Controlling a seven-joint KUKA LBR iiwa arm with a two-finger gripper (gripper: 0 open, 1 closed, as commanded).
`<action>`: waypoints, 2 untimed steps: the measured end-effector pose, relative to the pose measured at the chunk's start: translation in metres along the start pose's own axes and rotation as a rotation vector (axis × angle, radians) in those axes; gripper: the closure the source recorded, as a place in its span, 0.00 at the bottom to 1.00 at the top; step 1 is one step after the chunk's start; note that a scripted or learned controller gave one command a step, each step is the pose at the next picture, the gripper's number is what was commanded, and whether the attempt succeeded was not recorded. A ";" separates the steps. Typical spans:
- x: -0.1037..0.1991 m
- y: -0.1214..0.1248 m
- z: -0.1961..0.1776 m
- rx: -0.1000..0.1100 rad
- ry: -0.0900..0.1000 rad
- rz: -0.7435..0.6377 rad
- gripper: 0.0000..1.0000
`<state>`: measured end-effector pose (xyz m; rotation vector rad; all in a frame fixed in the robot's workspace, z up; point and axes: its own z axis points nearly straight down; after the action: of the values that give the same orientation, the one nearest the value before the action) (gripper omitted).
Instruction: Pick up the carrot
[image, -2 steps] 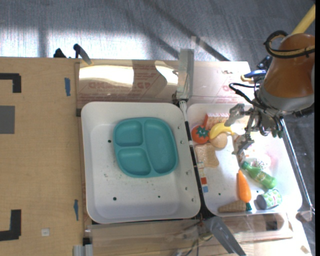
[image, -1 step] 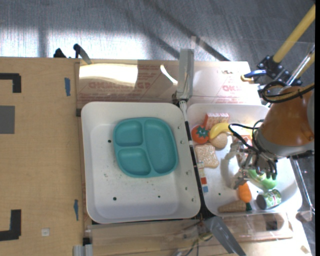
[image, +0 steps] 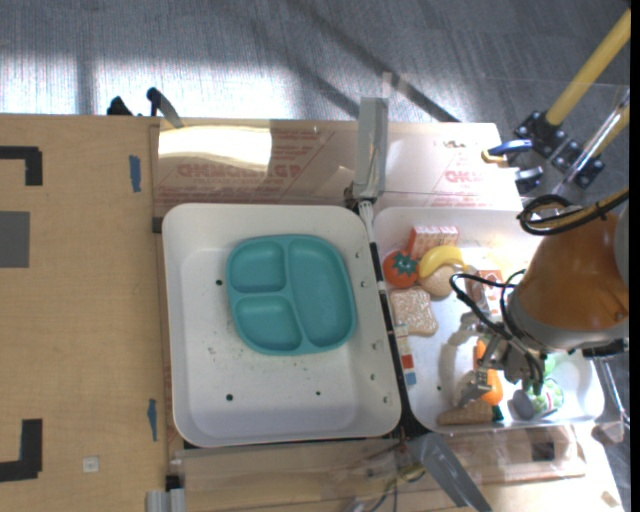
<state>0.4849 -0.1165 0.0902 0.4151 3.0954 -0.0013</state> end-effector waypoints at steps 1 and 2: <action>-0.003 0.001 -0.012 -0.001 -0.008 -0.002 1.00; 0.017 0.062 -0.098 -0.003 0.007 -0.019 1.00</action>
<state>0.4830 -0.0517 0.1881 0.3861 3.1056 0.0042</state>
